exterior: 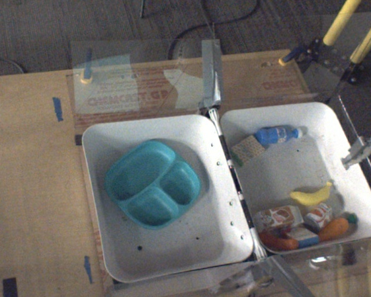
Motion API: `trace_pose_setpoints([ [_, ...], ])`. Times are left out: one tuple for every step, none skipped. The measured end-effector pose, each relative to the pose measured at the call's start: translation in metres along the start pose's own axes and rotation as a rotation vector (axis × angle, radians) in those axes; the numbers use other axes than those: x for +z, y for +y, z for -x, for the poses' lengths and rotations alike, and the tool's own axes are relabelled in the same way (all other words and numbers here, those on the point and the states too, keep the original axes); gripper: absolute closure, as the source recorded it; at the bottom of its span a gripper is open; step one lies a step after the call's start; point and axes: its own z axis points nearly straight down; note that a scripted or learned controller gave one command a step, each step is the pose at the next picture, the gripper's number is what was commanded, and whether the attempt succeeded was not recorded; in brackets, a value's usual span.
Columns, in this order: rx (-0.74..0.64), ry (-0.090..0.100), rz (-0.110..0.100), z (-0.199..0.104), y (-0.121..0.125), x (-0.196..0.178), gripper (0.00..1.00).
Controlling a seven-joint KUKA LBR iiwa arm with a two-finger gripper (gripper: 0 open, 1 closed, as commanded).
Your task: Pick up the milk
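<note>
**Bin Contents and Bench Layout**

The left bin [117,252] holds one teal divided plate [152,182], lying flat toward its rear left.

The right bin [346,159] holds the rest. A blue bottle [276,135] lies near the back wall, a cracker [247,149] beside it. A banana [312,194] lies mid-bin. Along the front wall: a juice box [279,218], the milk [318,216], a carrot [335,227] and a red item [280,241].

My gripper [361,152] sits over the right bin's right rim, well apart from the milk. Whether my fingers are spread or pressed together, I cannot tell.

The bench [33,215] is tan with blue tape marks [57,109]. Cables [228,0] lie on the dark floor behind.
</note>
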Motion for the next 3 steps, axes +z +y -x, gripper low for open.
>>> trace_pose_setpoints([
  [0.29, 0.0, 0.0, -0.053, -0.006, 0.183, 0.0],
  [0.49, -0.002, 0.009, -0.104, -0.004, 0.184, 0.0],
  [0.565, -0.001, -0.001, -0.122, 0.107, 0.034, 0.0],
])
